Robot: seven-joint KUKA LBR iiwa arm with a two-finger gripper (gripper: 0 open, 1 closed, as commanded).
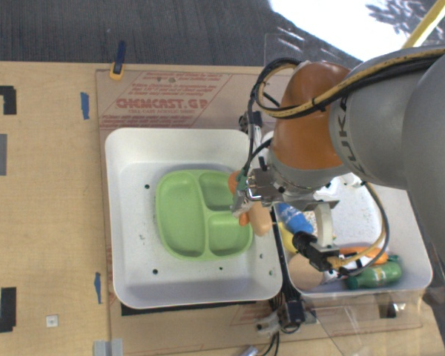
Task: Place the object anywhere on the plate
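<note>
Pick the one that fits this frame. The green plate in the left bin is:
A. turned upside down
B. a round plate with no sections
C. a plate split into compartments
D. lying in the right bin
C. The green plate lies right side up in the left bin, and raised ridges split it into one large section and two smaller ones.

The plate (196,213) in the left bin (126,199) is pale green; both bins are white. The bench (44,199) is tan, with blue tape strips (84,104) and black corner marks (6,99), and red lettering (162,101) at the far side. The arm (400,102) is grey with an orange band (308,117). In the right bin (415,262) lie a green bottle (374,274), a blue item (291,217) and a beige egg-like shape (305,273).
</note>
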